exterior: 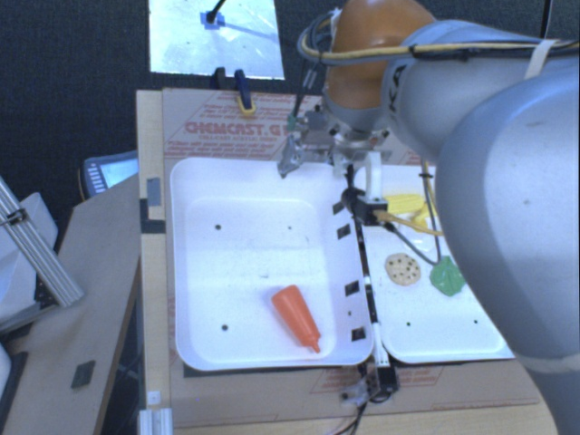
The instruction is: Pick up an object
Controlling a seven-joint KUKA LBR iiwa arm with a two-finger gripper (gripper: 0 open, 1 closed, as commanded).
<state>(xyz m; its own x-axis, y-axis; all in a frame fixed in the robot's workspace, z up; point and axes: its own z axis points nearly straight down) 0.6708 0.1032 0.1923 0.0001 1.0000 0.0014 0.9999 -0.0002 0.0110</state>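
Even overhead light; near arm (507, 152) blurred, bins (195, 243) glaring white.

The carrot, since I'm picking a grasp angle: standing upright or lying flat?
Lying flat. The carrot rests on its side on the floor of the left bin, narrow end toward the near right corner.

An orange carrot (297, 316) lies in the white left bin (195, 243). Right of that bin, the other white bin (453, 338) has a tan cookie (402, 268) with dark dots, a green toy (447, 277) and something yellow (405, 207).
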